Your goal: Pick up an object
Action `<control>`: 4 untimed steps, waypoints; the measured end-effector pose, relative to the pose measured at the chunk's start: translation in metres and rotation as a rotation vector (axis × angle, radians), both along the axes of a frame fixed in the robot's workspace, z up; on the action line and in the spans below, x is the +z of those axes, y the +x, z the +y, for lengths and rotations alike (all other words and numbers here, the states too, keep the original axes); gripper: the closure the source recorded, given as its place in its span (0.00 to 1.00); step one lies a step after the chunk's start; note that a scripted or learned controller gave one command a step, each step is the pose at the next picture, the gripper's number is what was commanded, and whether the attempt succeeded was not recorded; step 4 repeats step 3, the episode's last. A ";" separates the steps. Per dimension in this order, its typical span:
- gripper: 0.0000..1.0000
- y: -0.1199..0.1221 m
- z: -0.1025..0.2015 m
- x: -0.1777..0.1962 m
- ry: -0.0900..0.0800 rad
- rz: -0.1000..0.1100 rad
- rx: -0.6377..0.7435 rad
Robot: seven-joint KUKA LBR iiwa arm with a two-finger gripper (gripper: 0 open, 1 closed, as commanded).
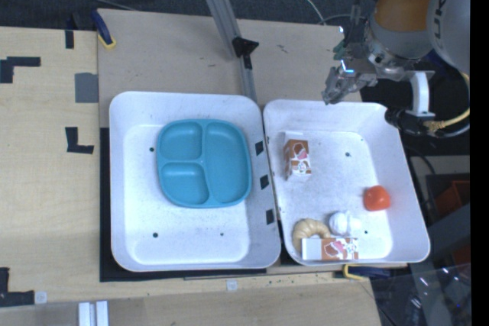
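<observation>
The right bin [397,156] holds a small carton with a red print [297,158] near its left wall, a red round fruit [376,198] at its right, and along the front a brown croissant [309,228], a white round object [341,223] and a flat carton [330,248]. My gripper [334,91] hangs above the back rim of that bin, up and to the right of the small carton. Nothing is seen between its fingers.
The left bin [126,164] carries a blue divided plate [204,163]. A slanted metal post [218,0] rises behind the bins, ending in a black clamp [244,47]. Wooden bench top lies to the left and behind.
</observation>
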State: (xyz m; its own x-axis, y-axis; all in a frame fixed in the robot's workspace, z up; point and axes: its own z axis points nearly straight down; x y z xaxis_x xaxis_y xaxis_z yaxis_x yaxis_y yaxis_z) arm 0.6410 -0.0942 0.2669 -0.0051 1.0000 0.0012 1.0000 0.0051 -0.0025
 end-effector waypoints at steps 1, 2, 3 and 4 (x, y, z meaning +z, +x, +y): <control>1.00 -0.017 0.052 0.003 0.001 0.000 0.001; 1.00 -0.048 0.097 -0.004 0.000 0.002 0.000; 1.00 -0.058 0.150 -0.013 0.000 0.001 0.002; 1.00 -0.058 0.150 -0.013 0.000 0.001 0.002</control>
